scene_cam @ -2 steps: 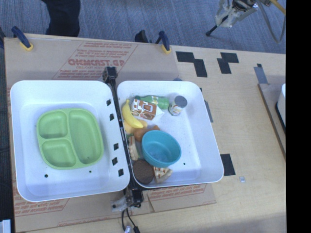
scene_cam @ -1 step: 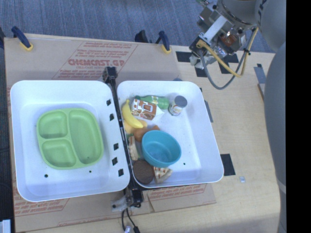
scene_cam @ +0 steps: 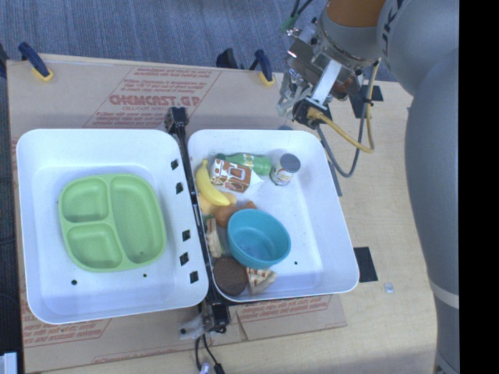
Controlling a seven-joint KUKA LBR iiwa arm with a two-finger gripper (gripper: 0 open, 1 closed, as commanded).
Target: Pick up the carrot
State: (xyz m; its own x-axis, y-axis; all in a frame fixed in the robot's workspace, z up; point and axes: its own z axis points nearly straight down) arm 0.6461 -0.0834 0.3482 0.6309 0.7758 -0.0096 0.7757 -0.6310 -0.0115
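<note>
Legibly, red "CHEMCAST.GR" printed on cardboard (scene_cam: 148, 92), behind left bin (scene_cam: 31, 209)

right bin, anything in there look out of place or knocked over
Nothing is spilled or broken, but the right bin is crowded. Its items are heaped against its left wall, and the blue bowl sits on top of the pile, covering most of an orange item, likely the carrot. The small can stands apart.

Carrot (scene_cam: 243, 209) mostly hidden behind blue bowl (scene_cam: 258, 238), centre frame; arm (scene_cam: 421, 68) cropped at top right; end effector (scene_cam: 300, 104) fingers too blurred to read.
</note>
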